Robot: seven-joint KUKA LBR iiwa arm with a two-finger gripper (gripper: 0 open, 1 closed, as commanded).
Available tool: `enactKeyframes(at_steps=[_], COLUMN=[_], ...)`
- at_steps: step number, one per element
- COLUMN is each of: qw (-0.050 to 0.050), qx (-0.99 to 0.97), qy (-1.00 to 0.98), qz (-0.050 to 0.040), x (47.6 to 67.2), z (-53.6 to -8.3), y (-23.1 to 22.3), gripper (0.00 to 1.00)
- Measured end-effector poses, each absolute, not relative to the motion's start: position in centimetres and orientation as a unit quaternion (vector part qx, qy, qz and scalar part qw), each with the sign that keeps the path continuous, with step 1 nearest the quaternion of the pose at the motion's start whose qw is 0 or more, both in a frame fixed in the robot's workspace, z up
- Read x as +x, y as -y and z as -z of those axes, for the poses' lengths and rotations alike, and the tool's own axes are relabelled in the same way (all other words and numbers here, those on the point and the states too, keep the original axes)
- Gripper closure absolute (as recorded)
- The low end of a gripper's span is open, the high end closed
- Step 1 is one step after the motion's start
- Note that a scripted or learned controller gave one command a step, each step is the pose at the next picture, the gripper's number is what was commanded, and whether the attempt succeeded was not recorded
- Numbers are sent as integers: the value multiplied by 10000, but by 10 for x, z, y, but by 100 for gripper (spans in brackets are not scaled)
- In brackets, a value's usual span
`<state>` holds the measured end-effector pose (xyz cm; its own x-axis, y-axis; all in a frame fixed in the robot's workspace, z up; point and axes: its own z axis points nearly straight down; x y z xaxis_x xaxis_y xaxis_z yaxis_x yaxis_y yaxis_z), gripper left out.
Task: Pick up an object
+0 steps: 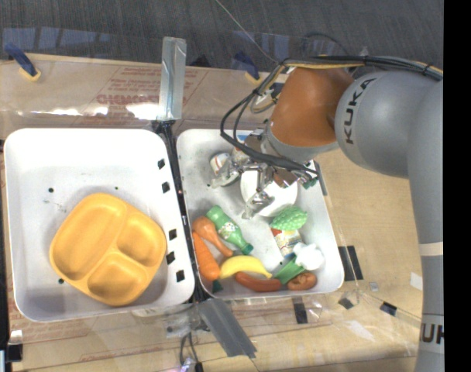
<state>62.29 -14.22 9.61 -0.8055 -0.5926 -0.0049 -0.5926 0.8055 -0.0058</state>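
My gripper (256, 198) hangs low in the upper part of the right bin (190, 155), under the orange wrist band. It sits over a white round object (282, 198), part of which it hides. Just below it lie a green bottle (229, 230), an orange carrot (206, 257), a yellow banana (245, 266), a reddish sausage (259, 284), a green leafy toy (290, 219) and a small white piece (310, 258). Nothing can be seen held in the gripper.
The left bin (34, 153) holds a yellow divided plate (108, 246). Black clips (170, 208) line the wall between the two bins. The grey arm (390, 115) covers the right bin's upper right corner, with black cables (243, 111) looping above it.
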Motion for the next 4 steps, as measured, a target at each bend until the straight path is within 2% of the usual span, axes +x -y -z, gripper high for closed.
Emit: enactKeyframes(at_steps=[1,2,3,4], qw=[7,6,13,5], qx=[-3700,-3268,-3525,-3557], qy=[-9290,-9451,-9358,-9346], qz=[-6,4,2,-6], x=[580,557,579,558], z=[-92,-92,-93,-92], y=[100,96,112,98], gripper=[0,0,0,0])
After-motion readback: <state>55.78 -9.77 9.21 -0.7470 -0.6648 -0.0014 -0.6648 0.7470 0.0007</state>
